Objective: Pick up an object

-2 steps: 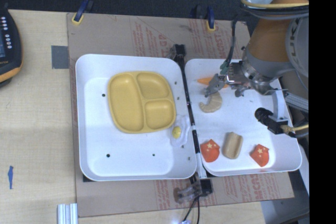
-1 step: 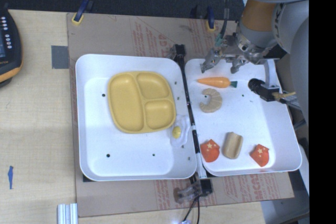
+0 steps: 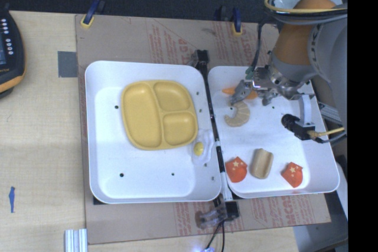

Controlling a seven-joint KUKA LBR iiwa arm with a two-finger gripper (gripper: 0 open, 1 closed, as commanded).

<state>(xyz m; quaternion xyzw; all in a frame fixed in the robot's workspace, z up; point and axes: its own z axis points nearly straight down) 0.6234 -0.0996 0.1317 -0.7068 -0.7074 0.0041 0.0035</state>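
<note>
The hand (image 3: 248, 91) hovers low over the far edge of the right white bin (image 3: 331, 177), just above a tan croissant-shaped piece (image 3: 238, 117) and touching-close to a small orange piece (image 3: 228, 91). Whether it is spread or pressed together I cannot tell. A yellow divided plate (image 3: 158, 113) lies in the left white bin (image 3: 103, 180).

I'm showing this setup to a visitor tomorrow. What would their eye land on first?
Probably the yellow divided plate, large in the middle of the left bin. Next, the arm's orange band at upper right, with the gripper low over the right bin near a tan crescent piece. Two red pieces flank a tan block along that bin's near edge.
</note>
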